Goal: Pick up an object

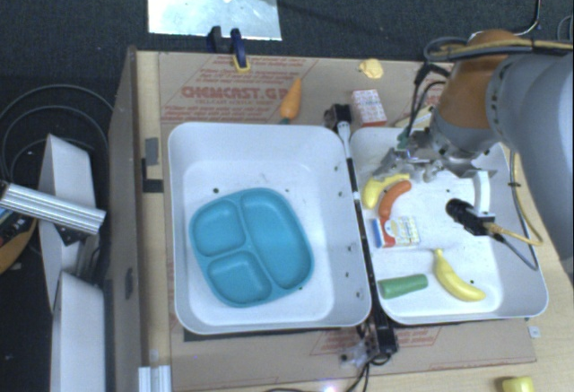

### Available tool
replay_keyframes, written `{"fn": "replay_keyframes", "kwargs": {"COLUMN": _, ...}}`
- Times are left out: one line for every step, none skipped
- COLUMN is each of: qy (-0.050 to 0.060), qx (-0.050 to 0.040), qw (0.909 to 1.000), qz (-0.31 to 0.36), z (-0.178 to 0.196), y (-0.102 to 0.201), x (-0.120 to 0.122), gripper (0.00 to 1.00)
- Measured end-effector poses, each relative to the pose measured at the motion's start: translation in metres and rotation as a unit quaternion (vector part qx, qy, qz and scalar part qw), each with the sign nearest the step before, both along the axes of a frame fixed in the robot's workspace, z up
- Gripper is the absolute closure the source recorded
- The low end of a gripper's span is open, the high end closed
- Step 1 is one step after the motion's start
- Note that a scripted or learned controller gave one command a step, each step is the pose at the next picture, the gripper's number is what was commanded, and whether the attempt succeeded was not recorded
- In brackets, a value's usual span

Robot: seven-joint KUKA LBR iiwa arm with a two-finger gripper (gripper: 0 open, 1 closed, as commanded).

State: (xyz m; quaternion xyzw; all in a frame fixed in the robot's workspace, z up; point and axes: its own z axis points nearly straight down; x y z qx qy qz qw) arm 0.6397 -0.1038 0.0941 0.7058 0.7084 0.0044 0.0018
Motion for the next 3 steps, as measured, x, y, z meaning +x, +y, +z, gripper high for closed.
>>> {"fn": "replay_keyframes", "kwargs": {"qy": -0.002, "qx": -0.0042, "qw": 1.0, "qz": -0.002, "z": -0.005, "y": 0.014, "x": -0.037, "gripper": 0.0}}
{"fn": "replay_keyframes", "kwargs": {"qy": 0.01, "qx": -0.0058, "qw": 0.9999, "qz": 0.001, "z": -0.008, "y": 0.007, "x": 0.01, "gripper": 0.0}}
{"fn": "replay_keyframes", "kwargs": {"qy": 0.005, "qx": -0.0021, "qw": 1.0, "qz": -0.002, "z": -0.01, "y": 0.019, "x": -0.013, "gripper": 0.0}}
